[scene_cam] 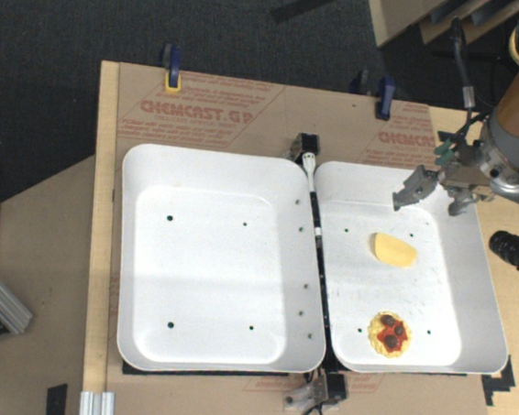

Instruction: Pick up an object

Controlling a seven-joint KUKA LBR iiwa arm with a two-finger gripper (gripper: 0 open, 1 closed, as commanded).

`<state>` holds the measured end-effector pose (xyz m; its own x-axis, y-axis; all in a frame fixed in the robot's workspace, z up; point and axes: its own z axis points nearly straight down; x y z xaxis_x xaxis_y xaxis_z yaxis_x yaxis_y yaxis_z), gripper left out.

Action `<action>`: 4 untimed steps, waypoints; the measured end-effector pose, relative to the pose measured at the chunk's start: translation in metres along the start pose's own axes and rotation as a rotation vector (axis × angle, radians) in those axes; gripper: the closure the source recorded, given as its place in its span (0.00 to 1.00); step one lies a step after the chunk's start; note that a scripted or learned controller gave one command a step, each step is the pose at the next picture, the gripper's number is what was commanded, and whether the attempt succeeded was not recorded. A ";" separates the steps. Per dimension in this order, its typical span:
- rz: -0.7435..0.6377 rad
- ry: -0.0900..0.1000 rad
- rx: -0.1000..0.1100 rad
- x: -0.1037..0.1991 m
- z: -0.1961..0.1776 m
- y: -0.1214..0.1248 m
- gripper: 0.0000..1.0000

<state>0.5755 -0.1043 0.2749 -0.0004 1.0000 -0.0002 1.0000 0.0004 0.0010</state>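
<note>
Two white bins sit on the bench (98,342): left bin (208,261), right bin (460,269). The right holds two things: a smooth pale-yellow lump (393,250) mid-bin and a round yellow piece with red-dark topping (389,334) near its front. The tool (431,194) hovers above the back, fingers spread, gripping nothing.

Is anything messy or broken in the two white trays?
Nothing looks spilled or broken. The right bin holds a yellow piece and a small round toy pizza, lying apart from each other. The one uneven thing: the right bin sits slightly turned compared with the left bin. The gripper hangs above the right bin's far end.
</note>
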 end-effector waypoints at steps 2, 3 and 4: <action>-0.002 -0.001 -0.005 0.061 -0.096 0.021 1.00; -0.002 0.001 0.008 0.089 -0.004 0.049 1.00; -0.006 0.001 -0.016 0.143 -0.116 0.094 1.00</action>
<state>0.6691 0.0388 0.3907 -0.0066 1.0000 0.0007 0.9998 0.0066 0.0169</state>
